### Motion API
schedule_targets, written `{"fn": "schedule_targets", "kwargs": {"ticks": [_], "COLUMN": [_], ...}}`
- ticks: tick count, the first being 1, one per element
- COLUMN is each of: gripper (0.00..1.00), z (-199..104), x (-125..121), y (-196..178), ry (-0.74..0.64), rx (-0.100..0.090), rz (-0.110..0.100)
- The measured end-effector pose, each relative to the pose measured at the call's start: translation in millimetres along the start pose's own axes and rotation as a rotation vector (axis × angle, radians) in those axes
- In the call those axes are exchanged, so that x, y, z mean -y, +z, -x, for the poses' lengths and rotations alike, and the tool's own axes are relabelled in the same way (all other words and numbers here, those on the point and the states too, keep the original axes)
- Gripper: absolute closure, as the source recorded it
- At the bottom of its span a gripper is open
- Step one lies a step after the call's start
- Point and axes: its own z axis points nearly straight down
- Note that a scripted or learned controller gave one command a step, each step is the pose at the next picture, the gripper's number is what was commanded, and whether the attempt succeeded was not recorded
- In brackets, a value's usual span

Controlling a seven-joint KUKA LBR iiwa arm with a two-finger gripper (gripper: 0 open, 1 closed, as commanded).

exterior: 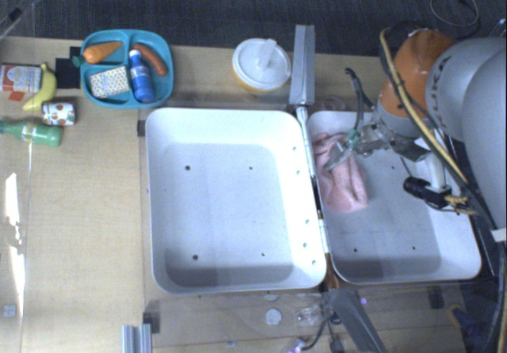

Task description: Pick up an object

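Observation:
A crumpled pink cloth (342,175) lies in the right bin (412,248), against its left wall near the far end. My gripper (343,149) reaches in from the right and hangs over the cloth's upper part, its thin fingers (337,157) pointing down and left at the fabric. No part of the cloth shows between the fingers. The grey arm with its orange band (418,55) fills the far right corner above the bin.
The left bin (230,264) sits beside the right one. Behind them stand a white-lidded yellow cup (261,65) and a blue divided tray (127,68) of toy food. A banana, a small can and a green bottle (32,133) lie at the far left.

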Motion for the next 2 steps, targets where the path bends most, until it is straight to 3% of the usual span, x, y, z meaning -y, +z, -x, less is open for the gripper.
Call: {"fn": "schedule_targets", "kwargs": {"ticks": [1, 2], "gripper": [0.00, 0.00], "z": [42, 13], "x": [-21, -16], "y": [-23, 0], "ry": [-0.173, -0.258], "rx": [-0.006, 0.000], "rz": [-0.010, 0.001]}}
